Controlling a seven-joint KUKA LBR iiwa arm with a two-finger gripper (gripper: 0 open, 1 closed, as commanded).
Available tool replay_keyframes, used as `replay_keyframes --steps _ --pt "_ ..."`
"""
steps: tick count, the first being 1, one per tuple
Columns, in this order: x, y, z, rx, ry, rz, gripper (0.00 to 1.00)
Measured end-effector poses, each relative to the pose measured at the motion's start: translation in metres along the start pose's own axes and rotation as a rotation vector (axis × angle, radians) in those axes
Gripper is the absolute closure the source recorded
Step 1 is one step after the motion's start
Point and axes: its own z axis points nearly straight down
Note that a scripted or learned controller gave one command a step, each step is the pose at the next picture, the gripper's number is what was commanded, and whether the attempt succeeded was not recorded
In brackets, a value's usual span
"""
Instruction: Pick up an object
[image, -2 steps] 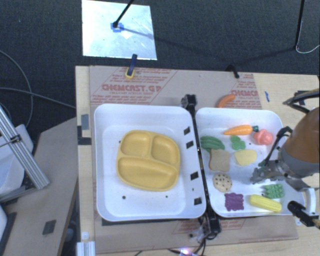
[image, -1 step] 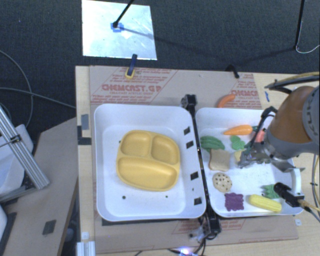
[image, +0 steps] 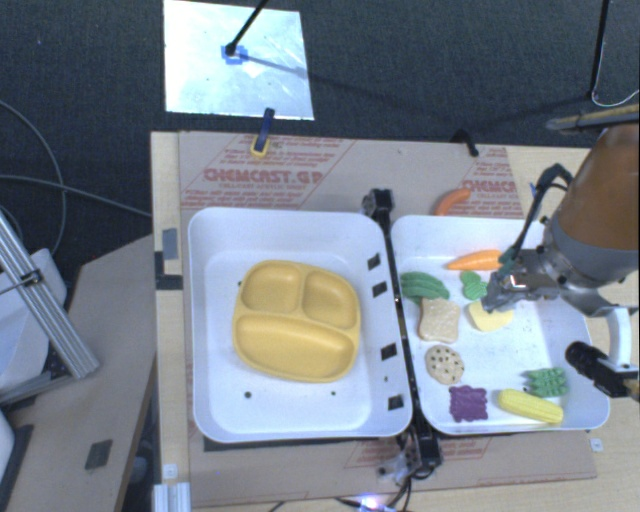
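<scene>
My gripper hangs low in the right bin, near its upper middle. Just beneath and in front of it lies a pale yellow piece, partly covered by the gripper. A small green piece sits right beside the gripper on its left, and an orange carrot lies just behind it. Further left are a green leafy piece and a slice of bread. Nothing visibly lifted.
The left bin holds a yellow divided plate. At the right bin's front lie a cookie, a purple piece, a corn cob and a green piece. An orange sausage-shaped toy lies behind the bin.
</scene>
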Motion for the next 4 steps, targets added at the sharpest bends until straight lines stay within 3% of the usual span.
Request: replay_keyframes --steps 1,2,3,4 --pt "0.069 -0.005 0.071 0.019 0.002 0.000 1.00" --pt "0.111 -0.020 0.033 0.011 0.001 0.002 1.00" --pt "0.176 -0.019 0.008 0.011 0.001 0.000 1.00" --pt "0.216 -0.015 -0.177 -0.004 0.006 0.001 1.00"
